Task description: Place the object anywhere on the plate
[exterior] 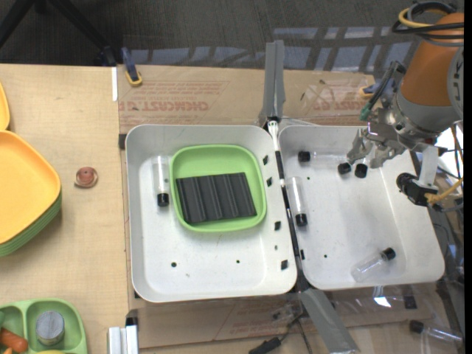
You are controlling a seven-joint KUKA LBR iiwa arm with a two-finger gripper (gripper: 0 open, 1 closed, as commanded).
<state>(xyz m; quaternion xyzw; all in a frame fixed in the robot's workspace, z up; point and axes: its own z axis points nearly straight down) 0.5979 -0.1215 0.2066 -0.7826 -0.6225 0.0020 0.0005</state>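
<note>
The arm (431, 57) and yellow plates (22, 190) are cut off by edges.

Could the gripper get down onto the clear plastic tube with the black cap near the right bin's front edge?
Probably yes: the clear plastic tube with the black cap lies alone on bare white bin floor, and the gripper is in the same bin.

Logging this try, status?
Gripper low in right white bin, nothing seen held. Clear plastic vials with black caps lie loose. Green square plate carries dark ribbed block.
</note>
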